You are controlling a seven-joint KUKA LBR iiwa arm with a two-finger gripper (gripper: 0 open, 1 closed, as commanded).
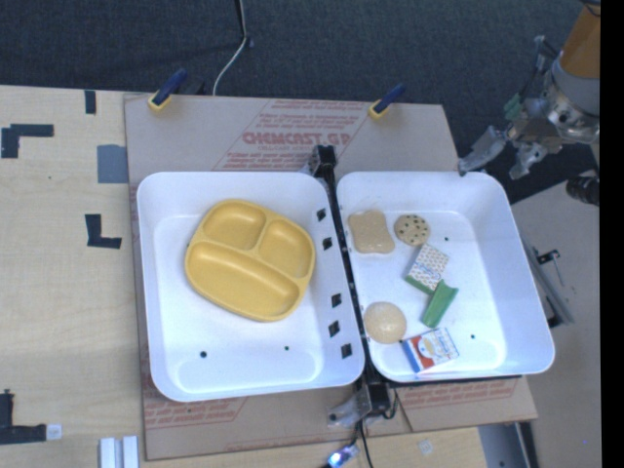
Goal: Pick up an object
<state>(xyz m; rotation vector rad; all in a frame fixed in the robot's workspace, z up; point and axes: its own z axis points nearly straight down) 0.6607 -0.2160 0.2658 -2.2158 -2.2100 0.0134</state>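
The right bin (492, 195) holds several small items: a tan bread slice (370, 231), a chocolate-chip cookie (411, 228), a white and green patterned packet (428, 266), a green block (440, 303), a round beige bun (385, 322) and a red, white and blue box (430, 348). My gripper (497, 158) hangs at the upper right, above the right bin's far right corner and well away from all the items. Its fingers are spread open with nothing between them.
A yellow divided plate (252, 258) lies in the left bin (161, 261). A black ridge (336, 271) separates the two bins. Two yellow and blue clamps (167, 89) (387, 98) pin the cardboard sheet (283, 135) under the bins at its far edge.
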